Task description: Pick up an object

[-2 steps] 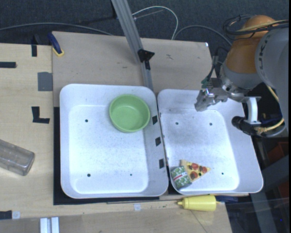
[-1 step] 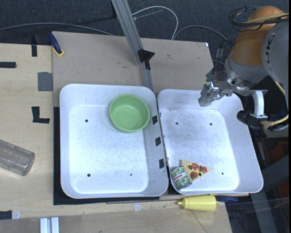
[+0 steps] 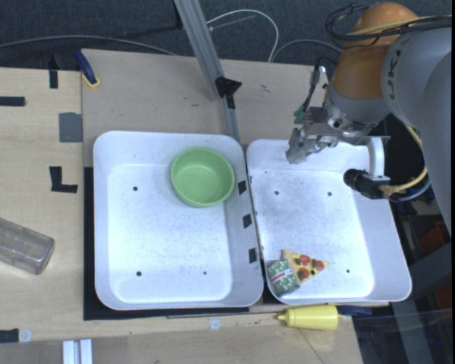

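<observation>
The claw (image 3: 299, 152) hangs over the far rim of the right bin (image 3: 379, 279), and from here I cannot tell how wide it stands or whether it has hold of anything. Well toward me from it, at the bin's near edge, lie a pizza slice toy (image 3: 306, 265) and a small green packet (image 3: 282, 277), touching. Off to the claw's left, the green bowl (image 3: 202, 176) sits in the left bin (image 3: 121, 279).

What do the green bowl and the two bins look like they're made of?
Bowl: probably plastic, matte, judging by its uniform pale green and soft rim with no glare. Left bin and right bin: likely moulded white plastic with rounded corners, dark-speckled, slightly glossy at the rims.
</observation>
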Available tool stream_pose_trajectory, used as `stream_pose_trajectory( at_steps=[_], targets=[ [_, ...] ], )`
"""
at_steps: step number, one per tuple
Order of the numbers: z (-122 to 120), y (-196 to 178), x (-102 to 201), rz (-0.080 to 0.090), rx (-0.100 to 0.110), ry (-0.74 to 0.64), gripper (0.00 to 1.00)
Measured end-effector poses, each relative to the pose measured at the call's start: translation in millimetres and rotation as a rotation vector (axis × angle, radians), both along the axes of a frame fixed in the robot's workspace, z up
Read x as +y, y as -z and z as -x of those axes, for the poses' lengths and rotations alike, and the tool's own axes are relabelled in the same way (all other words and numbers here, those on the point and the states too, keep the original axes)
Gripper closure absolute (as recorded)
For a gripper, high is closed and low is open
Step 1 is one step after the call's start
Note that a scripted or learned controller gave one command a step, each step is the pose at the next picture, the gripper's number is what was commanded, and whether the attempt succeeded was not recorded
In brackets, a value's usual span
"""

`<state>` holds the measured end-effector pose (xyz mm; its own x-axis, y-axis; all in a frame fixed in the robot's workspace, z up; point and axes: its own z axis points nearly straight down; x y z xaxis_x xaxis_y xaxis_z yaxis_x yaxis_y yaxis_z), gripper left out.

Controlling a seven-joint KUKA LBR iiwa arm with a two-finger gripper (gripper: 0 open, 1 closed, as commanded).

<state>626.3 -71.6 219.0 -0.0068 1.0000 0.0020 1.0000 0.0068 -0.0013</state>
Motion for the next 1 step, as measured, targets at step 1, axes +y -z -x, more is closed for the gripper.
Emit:
stream_pose_trajectory(
  at_steps=[1],
  targets=[
    [4.7,-11.5,55.7,0.000,-0.001,-0.001,1.00]
  ],
)
